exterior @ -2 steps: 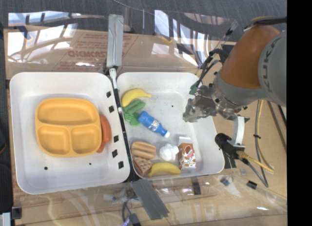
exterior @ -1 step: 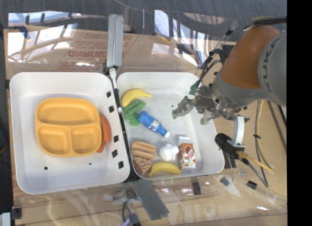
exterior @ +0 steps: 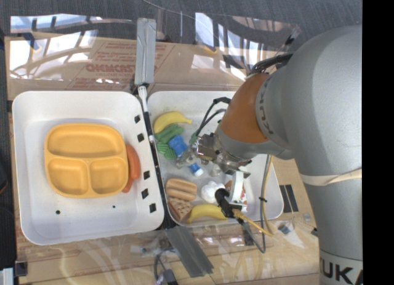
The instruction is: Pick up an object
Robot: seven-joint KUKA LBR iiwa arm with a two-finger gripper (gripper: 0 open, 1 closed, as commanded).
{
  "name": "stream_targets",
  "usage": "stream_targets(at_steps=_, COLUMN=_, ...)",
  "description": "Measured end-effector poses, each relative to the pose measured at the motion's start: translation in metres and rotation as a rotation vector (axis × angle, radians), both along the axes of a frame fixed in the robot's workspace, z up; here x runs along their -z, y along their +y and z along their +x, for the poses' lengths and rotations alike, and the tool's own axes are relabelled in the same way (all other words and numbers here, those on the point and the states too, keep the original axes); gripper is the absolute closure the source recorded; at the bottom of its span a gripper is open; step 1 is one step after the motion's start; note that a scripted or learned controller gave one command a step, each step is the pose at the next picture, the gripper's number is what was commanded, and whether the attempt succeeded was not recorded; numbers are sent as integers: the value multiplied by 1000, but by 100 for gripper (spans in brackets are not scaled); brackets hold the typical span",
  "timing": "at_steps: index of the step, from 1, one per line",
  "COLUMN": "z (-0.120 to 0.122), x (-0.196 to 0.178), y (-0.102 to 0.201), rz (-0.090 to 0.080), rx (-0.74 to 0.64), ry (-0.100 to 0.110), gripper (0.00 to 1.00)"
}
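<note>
Two bananas [exterior: 172,119], perhaps a waffle [exterior: 179,207], crowd the gripper [exterior: 198,154].

Right bin [exterior: 161,173], contents. A yellow banana [exterior: 172,119] lies at the upper left, curved. Just below it, a green item [exterior: 167,141] and a blue item [exterior: 178,144] lie touching. Lower left: a hot dog [exterior: 181,188] above a waffle-like piece [exterior: 178,207]; beside them a second banana [exterior: 206,212] along the near wall, and a white item [exterior: 211,191].
</note>
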State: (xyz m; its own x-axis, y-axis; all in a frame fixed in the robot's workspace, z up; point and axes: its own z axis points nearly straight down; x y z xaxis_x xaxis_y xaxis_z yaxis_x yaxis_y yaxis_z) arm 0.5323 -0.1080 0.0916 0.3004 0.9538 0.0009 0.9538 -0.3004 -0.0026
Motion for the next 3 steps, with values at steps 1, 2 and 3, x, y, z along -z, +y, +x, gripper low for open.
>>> stream_targets(at_steps=1, z=37, x=0, y=7, rz=0, rx=-34, ry=0, gripper=0)
stream_targets(at_steps=2, z=36, x=-9, y=6, rz=1, rx=-36, ry=4, gripper=100)
stream_targets(at_steps=3, z=32, x=-104, y=58, rz=0, rx=-82, ry=-7, gripper=100)
